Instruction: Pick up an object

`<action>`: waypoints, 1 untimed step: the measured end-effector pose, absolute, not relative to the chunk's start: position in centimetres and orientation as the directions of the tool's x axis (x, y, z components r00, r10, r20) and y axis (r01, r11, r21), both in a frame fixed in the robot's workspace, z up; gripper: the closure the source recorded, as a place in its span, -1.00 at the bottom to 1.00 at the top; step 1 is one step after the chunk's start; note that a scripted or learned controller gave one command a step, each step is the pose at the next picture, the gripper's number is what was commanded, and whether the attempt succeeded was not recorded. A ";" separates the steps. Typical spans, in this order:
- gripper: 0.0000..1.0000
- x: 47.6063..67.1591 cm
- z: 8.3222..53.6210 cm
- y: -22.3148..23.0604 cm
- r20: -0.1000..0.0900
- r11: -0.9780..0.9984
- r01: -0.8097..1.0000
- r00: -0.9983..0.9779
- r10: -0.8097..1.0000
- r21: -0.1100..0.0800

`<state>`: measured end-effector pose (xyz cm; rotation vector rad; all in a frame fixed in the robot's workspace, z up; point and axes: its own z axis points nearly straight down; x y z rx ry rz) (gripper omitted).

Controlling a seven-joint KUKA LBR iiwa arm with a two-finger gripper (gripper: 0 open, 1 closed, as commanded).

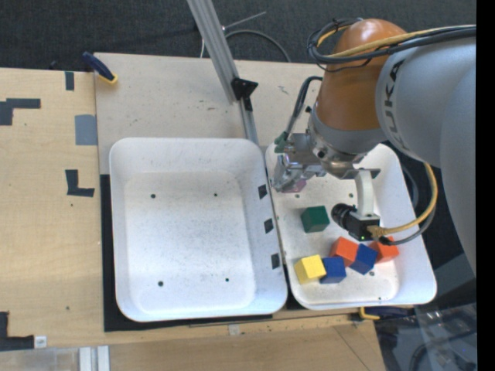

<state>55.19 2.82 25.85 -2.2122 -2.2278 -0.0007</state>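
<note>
gripper over right bin's top-left corner | finger state: cannot tell | green cube mid-bin, below gripper | yellow cube, blue cubes, orange blocks near bottom edge

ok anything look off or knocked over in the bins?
Nothing stands out. The blocks, green, yellow, two blue and orange, sit inside the right bin. The claw hangs over that bin's top left corner.
</note>
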 end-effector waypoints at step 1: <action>1.00 56.7 24.7 6.8 0.000 0.005 1.000 -0.005 1.000 -0.002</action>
